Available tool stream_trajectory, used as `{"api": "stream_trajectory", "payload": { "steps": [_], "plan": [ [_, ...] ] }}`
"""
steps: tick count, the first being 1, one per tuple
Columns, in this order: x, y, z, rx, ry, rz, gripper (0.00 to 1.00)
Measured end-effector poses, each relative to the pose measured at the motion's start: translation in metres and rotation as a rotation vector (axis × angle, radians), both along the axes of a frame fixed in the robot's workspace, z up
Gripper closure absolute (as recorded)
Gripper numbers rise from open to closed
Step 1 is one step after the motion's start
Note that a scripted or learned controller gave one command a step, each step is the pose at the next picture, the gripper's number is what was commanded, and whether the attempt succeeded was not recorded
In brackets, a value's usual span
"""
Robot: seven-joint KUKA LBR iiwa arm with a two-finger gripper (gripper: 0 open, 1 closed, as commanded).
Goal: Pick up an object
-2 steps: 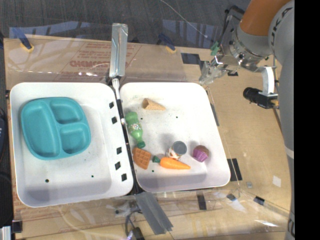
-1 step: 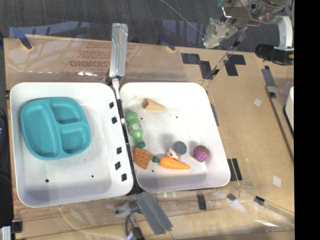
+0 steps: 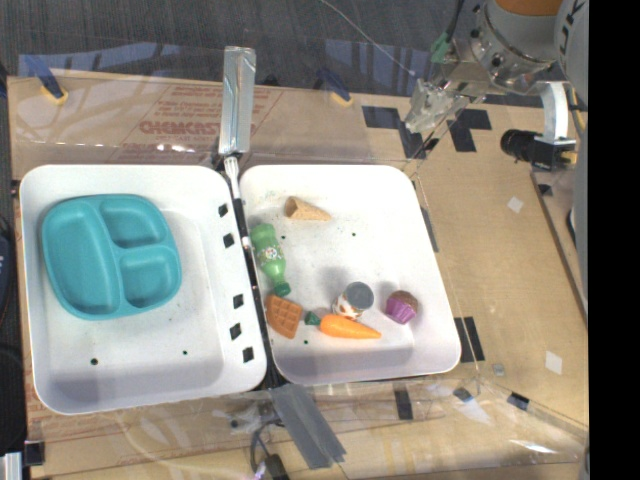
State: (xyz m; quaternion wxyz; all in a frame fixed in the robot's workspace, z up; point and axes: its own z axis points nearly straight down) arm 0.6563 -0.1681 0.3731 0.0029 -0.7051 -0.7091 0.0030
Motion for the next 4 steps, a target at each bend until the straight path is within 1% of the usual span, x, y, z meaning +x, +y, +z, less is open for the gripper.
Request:
{"api": "stream_trajectory", "payload": {
  "steps": [1, 2, 3, 4],
  "plan": [
    [0.001, -0.042, 0.008, -0.001, -0.008, 0.000, 1.00],
    [-0.050, 0.055, 0.026, 0.003, -0.010, 0.008, 1.00],
    [-0.104, 0.071, -0.121, 0.002, 0.006, 0.002, 1.00],
    [-0.118, 0.009, -0.060, -0.002, -0.011, -0.002, 1.00]
  ]
}}
